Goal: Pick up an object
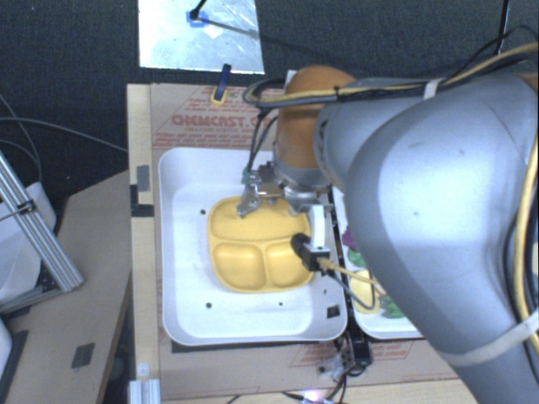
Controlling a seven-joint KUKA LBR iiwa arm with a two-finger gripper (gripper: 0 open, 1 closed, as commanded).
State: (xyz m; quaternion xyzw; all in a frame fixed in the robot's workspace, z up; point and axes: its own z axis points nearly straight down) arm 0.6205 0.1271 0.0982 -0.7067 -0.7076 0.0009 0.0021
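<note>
Yellow plastic identifies the task's thing: a divided tray (253, 247) with three compartments, one wide at the far side and two smaller at the near side. We see it lying flat in the left bin (189, 310), toward that bin's right half, with its right edge close to the wall between the two bins.

We locate the gripper (253, 194) directly over the tray's far rim, near its far-left corner. Its metal parts overlap the rim from this angle, and we cannot tell whether its fingers are spread or closed, nor whether they touch the tray. A black-and-white wrist fitting (313, 242) hangs over the tray's right side, with a black cable running off it toward the near right.

The grey arm (421, 209), with its orange band (307, 108) above the wrist, covers most of the right bin (396, 331). We see there only a strip of white floor with small green and purple items (354, 255), too hidden to name.

Open white floor remains on the left and near sides of the tray. The far and right sides are crowded by the wrist and the bin wall. Brown cardboard (202, 120) lies under the bins at the far edge, bearing a small blue-and-yellow object (221, 85).
</note>
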